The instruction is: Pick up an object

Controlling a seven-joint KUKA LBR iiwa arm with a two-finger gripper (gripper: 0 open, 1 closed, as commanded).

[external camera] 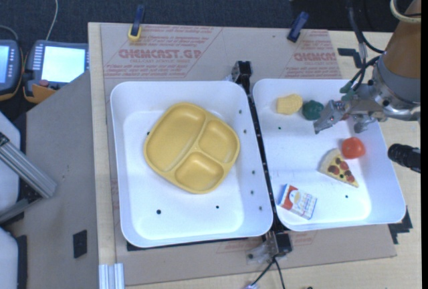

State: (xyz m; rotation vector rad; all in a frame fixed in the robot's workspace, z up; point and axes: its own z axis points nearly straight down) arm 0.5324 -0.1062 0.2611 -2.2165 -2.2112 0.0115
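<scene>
The right bin [381,211] holds a yellow lumpy piece [289,104], a dark green ball [311,109], a red tomato [353,147], a pizza slice toy [340,168] and a small red, white and blue carton [297,201]. My gripper [344,122] hangs over the upper right part of this bin, just right of the green ball and above the tomato. Its fingers [324,123] are spread open with nothing between them.
A yellow divided plate [192,147] lies in the left bin [130,214]. A black divider [257,147] runs between the two bins. Two clamps [136,23] sit at the board's far edge. A tablet [60,61] lies off the bench at left.
</scene>
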